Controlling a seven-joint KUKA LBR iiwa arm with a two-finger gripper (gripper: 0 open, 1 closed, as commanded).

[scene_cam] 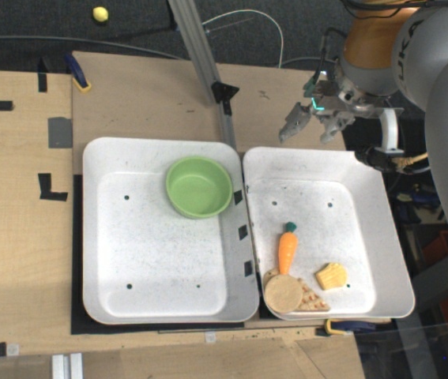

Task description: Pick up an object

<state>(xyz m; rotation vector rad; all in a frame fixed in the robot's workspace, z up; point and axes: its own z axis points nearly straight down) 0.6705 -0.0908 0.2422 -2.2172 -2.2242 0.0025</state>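
Pale plywood bench top [18, 212] with black tape marks; dark carpet floor [34, 6] beyond far edge; small yellow ball [100, 13] far left.

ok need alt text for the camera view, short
A grey-and-orange robot arm's open gripper hangs above the right bin, which holds a toy carrot, a round cookie and a yellow piece. The left bin holds a green bowl.

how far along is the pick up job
Nothing looks picked yet. The gripper hangs open above the far edge of the right bin, with nothing between its fingers. The carrot, cookie and yellow piece lie in that bin, the green bowl in the left one. Descent, grasp and lift remain.
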